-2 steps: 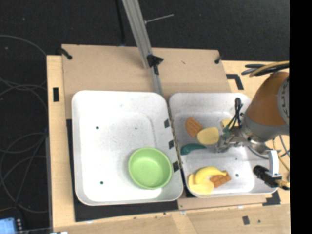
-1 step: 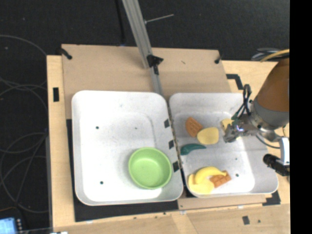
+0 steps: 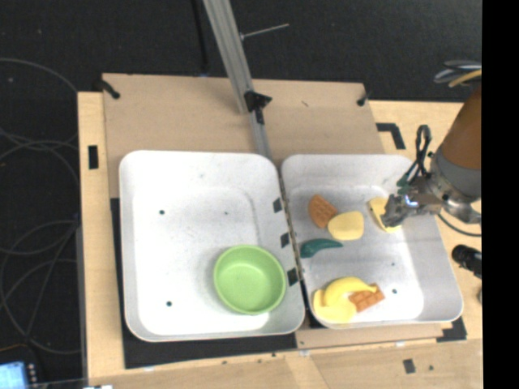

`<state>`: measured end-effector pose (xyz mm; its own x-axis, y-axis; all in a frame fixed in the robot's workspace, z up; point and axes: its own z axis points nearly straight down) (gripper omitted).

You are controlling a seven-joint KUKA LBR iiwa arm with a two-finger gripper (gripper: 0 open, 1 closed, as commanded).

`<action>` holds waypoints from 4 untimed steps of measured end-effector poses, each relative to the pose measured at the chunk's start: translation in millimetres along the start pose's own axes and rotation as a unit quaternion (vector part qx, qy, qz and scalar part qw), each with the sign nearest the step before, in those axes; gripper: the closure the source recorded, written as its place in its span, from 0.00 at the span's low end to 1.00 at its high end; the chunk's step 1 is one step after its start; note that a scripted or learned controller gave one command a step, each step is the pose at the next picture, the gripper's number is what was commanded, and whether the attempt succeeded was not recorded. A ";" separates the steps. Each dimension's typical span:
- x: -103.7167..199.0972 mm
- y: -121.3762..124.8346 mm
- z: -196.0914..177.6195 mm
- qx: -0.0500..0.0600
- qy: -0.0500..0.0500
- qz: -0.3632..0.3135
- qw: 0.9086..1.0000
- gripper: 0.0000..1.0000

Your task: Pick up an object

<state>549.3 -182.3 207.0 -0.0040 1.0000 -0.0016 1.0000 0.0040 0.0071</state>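
Observation:
The right bin [image 3: 422, 298] holds an orange-brown ridged piece [image 3: 322, 210], a pale yellow rounded piece [image 3: 347, 225], a dark green curved piece [image 3: 319, 247], and a yellow lump [image 3: 340, 297] with a small orange piece [image 3: 366, 299] on it. My gripper [image 3: 395, 211] hangs low at the bin's right part, right over a small yellow piece [image 3: 379, 210] that peeks out on its left side. The arm covers the fingers, and whether they touch that piece is hidden.
A light green bowl [image 3: 250, 278] sits in the left bin [image 3: 162, 217] near its front right corner. A grey metal pole [image 3: 231, 55] slants up from between the bins at the back. The bins' inner walls meet in the middle.

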 end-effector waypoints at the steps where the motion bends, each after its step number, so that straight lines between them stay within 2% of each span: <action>1: -1.1 2.2 -54.2 0.000 0.000 0.000 1.000 1.00; 3: 112.5 5.7 -61.7 0.003 0.002 -0.002 1.000 1.00; 4: 159.2 10.9 -46.5 0.003 0.001 0.001 1.000 1.00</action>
<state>559.3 -22.9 253.4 -0.0021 1.0000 -0.0001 1.0000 0.0021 0.0005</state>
